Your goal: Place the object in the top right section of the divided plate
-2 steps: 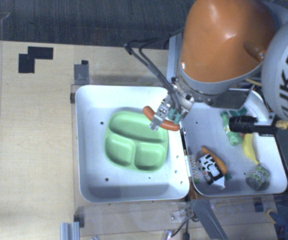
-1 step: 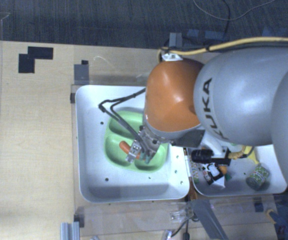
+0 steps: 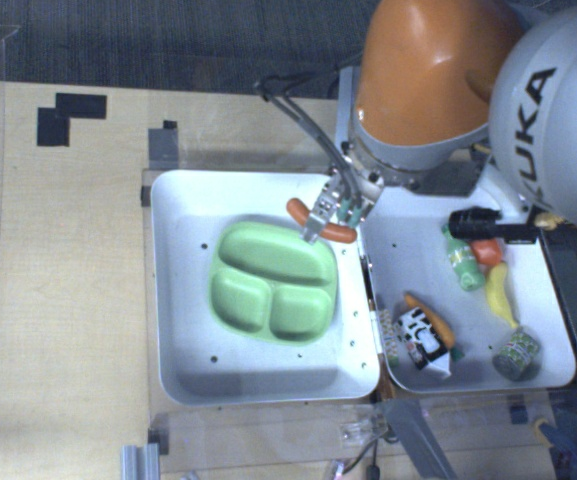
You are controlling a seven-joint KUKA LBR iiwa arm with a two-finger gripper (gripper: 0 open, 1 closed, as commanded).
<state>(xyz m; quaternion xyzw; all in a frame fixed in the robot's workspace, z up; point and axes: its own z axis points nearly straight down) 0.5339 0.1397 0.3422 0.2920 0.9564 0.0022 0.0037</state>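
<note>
The claw [image 3: 326, 216] hangs over the left bin [image 3: 183, 298], just beyond the far right edge of the green divided plate [image 3: 273, 280]. A small orange sausage-shaped object [image 3: 310, 220] lies crosswise at its tip: one rounded end shows to the left of the fingers, the other to the right, so the claw appears to be pinching the object at mid-length. Whether the object is lifted or rests on the bin floor cannot be determined from this angle.

Handling estimate: the object looks light, smooth and probably somewhat soft, a toy food item. A rounded skin can roll or slip between narrow fingers; a grip across the middle of its length is the balanced hold.

The plate's right-hand compartment nearest the claw sits close by. The right bin [image 3: 553, 363] holds several other small items.
</note>
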